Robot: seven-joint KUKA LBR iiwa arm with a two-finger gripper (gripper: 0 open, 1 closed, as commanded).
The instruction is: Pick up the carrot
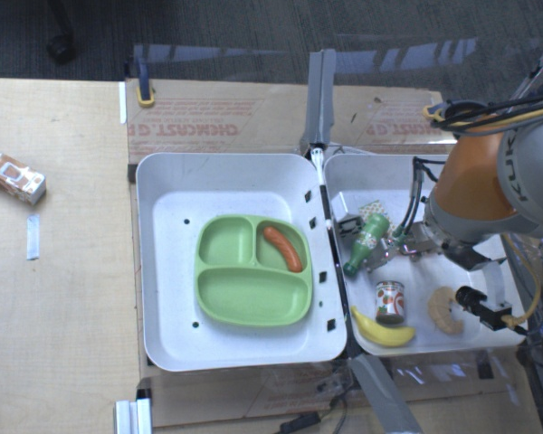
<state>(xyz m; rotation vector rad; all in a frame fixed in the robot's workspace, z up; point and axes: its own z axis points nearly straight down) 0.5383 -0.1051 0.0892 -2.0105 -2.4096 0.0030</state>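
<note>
progress: pick not started | carrot point(283, 247) was seen untouched in upper-right compartment of green tray point(253, 298), left bin point(158, 269); gripper point(400, 240) was placed over right bin point(498, 337) near green bottle point(366, 240); grip state could not be told

A robotics lab is suggested: two white bins point(163, 242) are fixed side by side on a plywood tabletop point(54, 315), cables point(489, 111) are draped over the grey-and-orange arm point(475, 188), and dark office carpet point(253, 16) is seen beyond the far edge.

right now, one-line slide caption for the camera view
Carrot lies in the green tray's upper right compartment while the gripper is over the right bin.
</note>
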